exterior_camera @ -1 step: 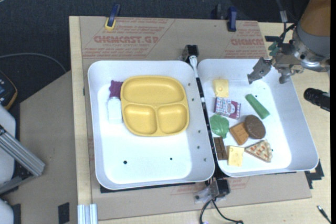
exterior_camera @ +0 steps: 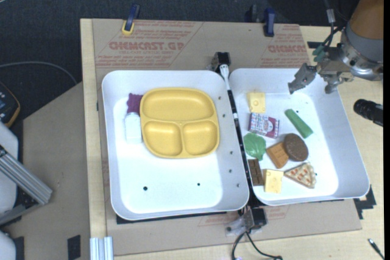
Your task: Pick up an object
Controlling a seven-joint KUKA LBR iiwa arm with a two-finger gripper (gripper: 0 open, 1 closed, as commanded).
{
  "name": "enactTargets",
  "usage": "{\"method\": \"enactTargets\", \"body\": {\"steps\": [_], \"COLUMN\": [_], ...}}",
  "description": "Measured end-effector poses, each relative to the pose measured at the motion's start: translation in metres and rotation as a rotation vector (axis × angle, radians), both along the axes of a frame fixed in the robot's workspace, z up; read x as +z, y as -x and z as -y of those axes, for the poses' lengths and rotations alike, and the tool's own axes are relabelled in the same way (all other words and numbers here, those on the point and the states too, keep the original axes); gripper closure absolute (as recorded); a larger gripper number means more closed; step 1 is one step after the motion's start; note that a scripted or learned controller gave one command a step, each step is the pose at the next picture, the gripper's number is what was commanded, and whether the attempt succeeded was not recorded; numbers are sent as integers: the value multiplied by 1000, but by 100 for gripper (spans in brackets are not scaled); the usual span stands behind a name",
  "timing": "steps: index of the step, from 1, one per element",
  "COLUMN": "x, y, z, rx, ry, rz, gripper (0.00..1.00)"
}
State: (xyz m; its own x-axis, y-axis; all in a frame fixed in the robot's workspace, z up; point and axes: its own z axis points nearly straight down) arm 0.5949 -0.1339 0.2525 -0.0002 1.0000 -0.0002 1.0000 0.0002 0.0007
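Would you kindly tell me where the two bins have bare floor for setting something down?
Left white bin: a broad bare strip in front of the yellow divided plastic tray. Right white bin: bare floor along its right wall beyond the green stick, and its far edge near the gripper. Its left half is crowded with toy food.

jaws (exterior_camera: 315,78) seemingly open over right bin (exterior_camera: 347,131), holding nothing.

Dark carpet floor (exterior_camera: 55,3) surrounds a brown board bench (exterior_camera: 201,42) held by clamps (exterior_camera: 129,21).
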Motion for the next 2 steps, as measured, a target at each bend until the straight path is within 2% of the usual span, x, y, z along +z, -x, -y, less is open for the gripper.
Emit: {"method": "enactTargets", "body": {"steps": [1,2], "x": [-63,-119], "y": [0,8], "z": [4,12], "rx": [-1,-2], "ry": [-2,-3], "rz": [-9,-9], "gripper": [0,0]}}
